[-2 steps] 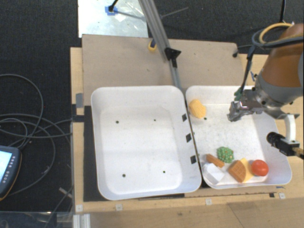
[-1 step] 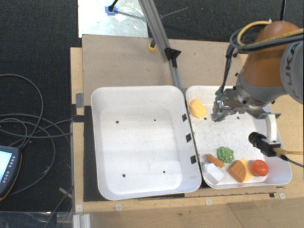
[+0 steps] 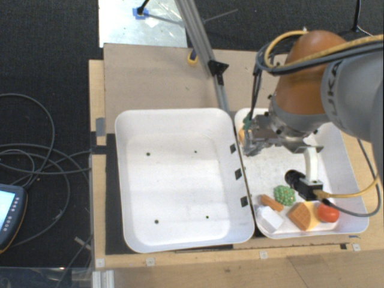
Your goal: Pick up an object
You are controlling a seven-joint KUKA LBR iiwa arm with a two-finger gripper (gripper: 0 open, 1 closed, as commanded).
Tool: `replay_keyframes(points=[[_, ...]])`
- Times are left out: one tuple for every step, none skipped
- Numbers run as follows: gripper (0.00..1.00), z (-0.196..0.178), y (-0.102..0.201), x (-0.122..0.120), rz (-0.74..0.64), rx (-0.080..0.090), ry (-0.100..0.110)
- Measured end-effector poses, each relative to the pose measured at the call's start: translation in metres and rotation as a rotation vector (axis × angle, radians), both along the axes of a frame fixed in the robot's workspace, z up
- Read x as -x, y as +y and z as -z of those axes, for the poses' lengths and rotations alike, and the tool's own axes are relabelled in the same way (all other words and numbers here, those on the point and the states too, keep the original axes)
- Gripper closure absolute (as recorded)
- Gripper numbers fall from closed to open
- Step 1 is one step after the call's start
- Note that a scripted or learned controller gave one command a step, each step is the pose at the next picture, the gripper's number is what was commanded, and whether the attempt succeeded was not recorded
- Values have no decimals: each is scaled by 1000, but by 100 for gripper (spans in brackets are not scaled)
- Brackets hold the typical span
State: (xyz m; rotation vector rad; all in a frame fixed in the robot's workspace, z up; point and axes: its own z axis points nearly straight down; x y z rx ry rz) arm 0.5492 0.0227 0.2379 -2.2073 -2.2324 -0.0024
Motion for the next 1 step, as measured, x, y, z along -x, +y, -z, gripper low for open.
replay_keyframes(points=[[100,9,46,-3,2,1,-1]])
